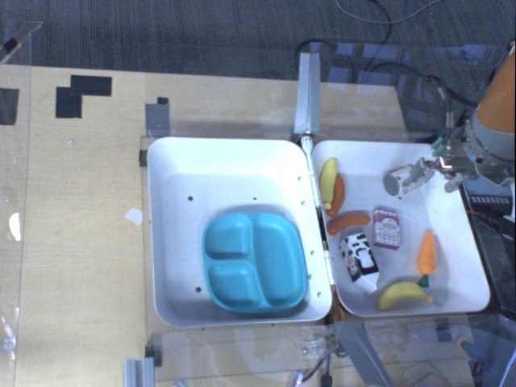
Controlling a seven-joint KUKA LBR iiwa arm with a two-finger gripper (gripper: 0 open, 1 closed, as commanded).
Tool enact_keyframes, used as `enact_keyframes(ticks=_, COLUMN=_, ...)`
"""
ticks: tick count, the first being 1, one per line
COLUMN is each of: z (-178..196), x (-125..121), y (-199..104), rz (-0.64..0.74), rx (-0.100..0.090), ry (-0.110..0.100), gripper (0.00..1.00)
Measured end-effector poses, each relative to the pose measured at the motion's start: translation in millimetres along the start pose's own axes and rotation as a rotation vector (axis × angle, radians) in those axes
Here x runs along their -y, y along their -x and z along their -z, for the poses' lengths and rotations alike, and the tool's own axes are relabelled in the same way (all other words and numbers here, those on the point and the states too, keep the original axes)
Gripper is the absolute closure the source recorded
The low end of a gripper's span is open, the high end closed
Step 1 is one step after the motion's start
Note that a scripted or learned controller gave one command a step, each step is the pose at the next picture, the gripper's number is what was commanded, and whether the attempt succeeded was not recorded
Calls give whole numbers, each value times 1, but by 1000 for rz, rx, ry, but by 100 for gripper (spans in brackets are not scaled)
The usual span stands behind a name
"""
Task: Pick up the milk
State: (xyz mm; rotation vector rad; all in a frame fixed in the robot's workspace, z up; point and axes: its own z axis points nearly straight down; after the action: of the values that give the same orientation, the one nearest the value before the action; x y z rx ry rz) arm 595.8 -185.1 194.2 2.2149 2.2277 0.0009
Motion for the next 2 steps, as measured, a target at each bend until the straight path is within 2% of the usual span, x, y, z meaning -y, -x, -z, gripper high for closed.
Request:
enact_keyframes(ticks=1, z=-75, x=-51, y=-14, rz=-33, rx=0, ry=0, gripper=0)
enact_keyframes(ticks=2, z=-53, x=6, y=-41, rz=-165, rx=0, ry=1, gripper=0)
